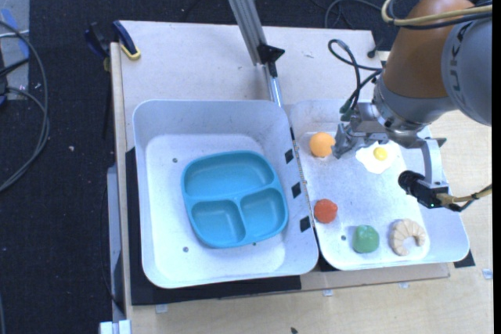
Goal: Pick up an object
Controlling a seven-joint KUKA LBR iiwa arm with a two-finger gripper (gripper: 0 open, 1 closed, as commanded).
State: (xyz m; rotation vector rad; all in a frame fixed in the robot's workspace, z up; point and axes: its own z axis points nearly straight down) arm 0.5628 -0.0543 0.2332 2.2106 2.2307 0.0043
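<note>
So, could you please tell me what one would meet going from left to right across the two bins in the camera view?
Blue divided tray → orange ball and red ball, at nearly the same point across → green object → fried egg toy → croissant toy.

Fingers [342,146] beside orange ball [320,145], R bin [438,246].

I'm looking at the arm [462,66] showing smooth grey casing with rounded joints, and dark lettering is running along its upper segment. A glossy orange band [423,43] is wrapping the section above the wrist. Black cables are looping off the wrist, and a pale yellowish cable is arching over the top. The gripper [344,145] is looking dark grey and blocky.
</note>
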